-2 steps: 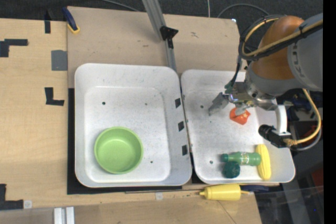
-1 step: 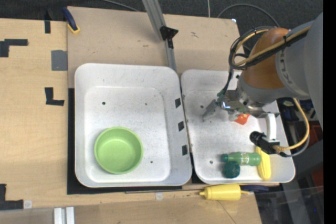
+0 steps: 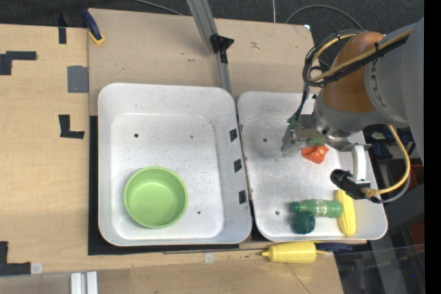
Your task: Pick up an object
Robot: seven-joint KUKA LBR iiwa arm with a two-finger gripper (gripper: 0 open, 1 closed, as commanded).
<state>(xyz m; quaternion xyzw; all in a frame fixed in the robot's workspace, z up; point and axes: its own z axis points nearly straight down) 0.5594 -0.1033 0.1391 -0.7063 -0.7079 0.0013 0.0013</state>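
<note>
In the camera view my gripper (image 3: 298,141) hangs low over the right bin (image 3: 265,117), near its middle. A small orange-red piece (image 3: 315,154) lies just to the gripper's right, touching or nearly touching it. At the front of that bin lie a green bottle (image 3: 318,208) with a dark green cap (image 3: 302,222) and a yellow banana-shaped toy (image 3: 346,213). A light green bowl (image 3: 156,197) sits in the front left of the left bin (image 3: 165,100).
A yellow object (image 3: 293,253) lies on the bench just outside the right bin's front edge. A grey metal pole (image 3: 200,3) slants down to the divide between the bins. Cables loop behind the arm at the right.
</note>
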